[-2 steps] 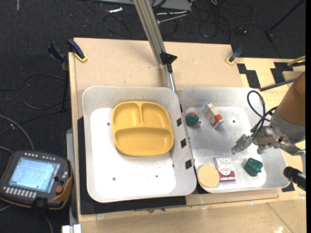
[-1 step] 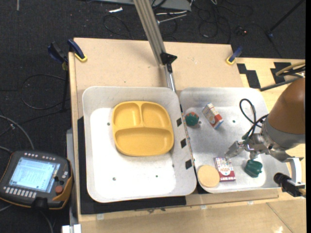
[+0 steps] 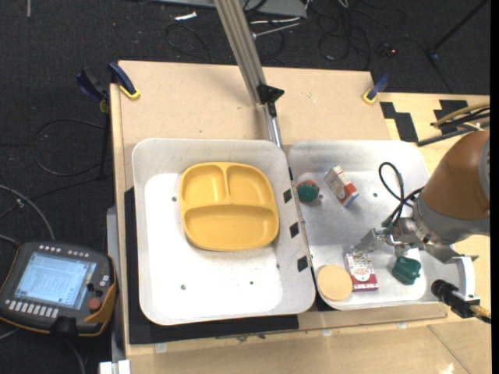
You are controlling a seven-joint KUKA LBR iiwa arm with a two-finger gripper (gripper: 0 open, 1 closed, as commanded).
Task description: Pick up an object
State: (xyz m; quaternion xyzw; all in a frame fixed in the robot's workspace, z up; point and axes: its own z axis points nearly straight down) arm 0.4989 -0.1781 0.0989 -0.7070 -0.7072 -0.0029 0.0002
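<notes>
Red carton (image 3: 361, 273), right bin (image 3: 327, 209) at 5 o'clock: light, stiff, crushable; grip narrow sides. Gripper (image 3: 373, 243) above; opening: cannot tell.

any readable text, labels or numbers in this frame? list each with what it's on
None can be read.
Red and white packet in the right bin: print too small.
Red and white carton there: print blurred.
Teach pendant beside the bench: lit screen, contents too small.
Yellow divided plate in the left bin: no text visible.

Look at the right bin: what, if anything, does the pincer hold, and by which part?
It cannot be told. The pincer sits low by the red-and-white packet, its tips unclear.
</notes>
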